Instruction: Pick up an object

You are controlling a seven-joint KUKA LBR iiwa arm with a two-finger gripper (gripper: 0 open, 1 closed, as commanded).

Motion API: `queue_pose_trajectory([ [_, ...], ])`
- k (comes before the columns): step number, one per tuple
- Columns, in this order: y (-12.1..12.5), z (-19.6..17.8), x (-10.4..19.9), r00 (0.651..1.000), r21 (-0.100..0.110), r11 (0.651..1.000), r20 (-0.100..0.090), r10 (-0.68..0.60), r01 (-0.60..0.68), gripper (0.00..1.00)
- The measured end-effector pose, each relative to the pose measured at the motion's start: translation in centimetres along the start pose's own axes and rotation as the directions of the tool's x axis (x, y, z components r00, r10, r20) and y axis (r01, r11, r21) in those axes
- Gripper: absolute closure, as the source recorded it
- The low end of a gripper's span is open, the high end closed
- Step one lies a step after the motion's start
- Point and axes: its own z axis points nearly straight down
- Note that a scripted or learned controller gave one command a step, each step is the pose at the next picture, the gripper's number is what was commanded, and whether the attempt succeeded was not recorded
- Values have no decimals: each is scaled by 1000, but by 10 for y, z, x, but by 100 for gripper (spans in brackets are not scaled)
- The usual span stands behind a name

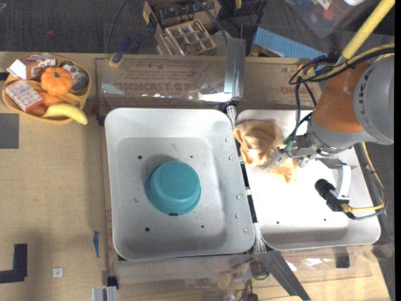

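A tan and orange soft object [257, 140] lies in the back left corner of the right bin [313, 224]. A small orange part of it [285, 171] trails toward the bin's middle. My gripper [281, 157] reaches in from the right and is low over the soft object's right edge, touching or nearly touching it. The grey arm with its orange band [338, 105] hides the bin's back right part. A teal bowl [174, 187] sits upside down in the middle of the left bin [125, 137].
A black part with a white bracket and cables [332, 193] hangs under the wrist over the right bin. A dish of toy fruit [47, 86] stands on the bench at the far left. Clutter lies beyond the bins' back edge.
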Motion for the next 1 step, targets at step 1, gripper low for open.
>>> queue_pose_trajectory([
  [1, 0, -10, -2, 1000, -2, 1000, 1, 5, -5, 100],
])
